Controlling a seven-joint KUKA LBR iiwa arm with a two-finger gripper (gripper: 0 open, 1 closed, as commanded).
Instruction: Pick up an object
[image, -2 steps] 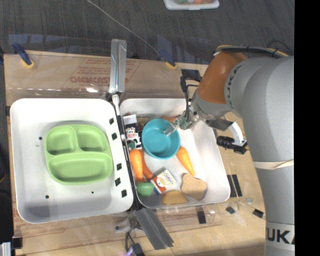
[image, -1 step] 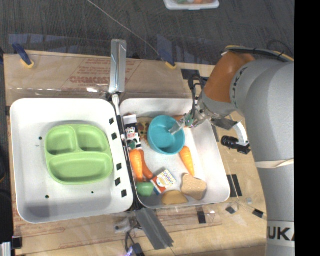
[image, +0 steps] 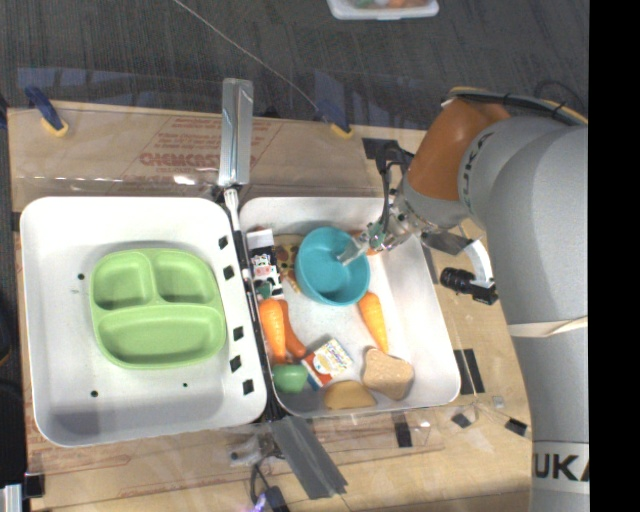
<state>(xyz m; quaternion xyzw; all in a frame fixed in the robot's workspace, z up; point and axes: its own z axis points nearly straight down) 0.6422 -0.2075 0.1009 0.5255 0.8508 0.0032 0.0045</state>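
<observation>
Two shallow white bins sit side by side on the desk (image: 120, 140). Left bin (image: 50, 330): a green divided plate (image: 158, 305) lies in its middle. Right bin (image: 425, 300): a teal bowl (image: 333, 266) stands toward the far side, with an orange carrot (image: 374, 320) just right of and nearer than it, a second carrot (image: 273, 328) along the left wall, a green piece (image: 290, 377) at that carrot's near end, a small printed carton (image: 330, 361), two tan bread-like pieces (image: 387, 373) by the near wall, and a small labelled packet (image: 262, 262) at the far left corner.

The grey arm (image: 540, 220) enters from the right, orange band above the wrist, and its pincer (image: 372, 240) hangs at the bowl's right rim, apparently touching or just above it. Whether the pincer is spread or pressed together cannot be told at this size and slant, and no object shows between its tips.

Progress, as judged: the approach looks complete, with the bowl the likely target. The bowl rests in the bin, so a secure grip and the lift remain undone.
</observation>
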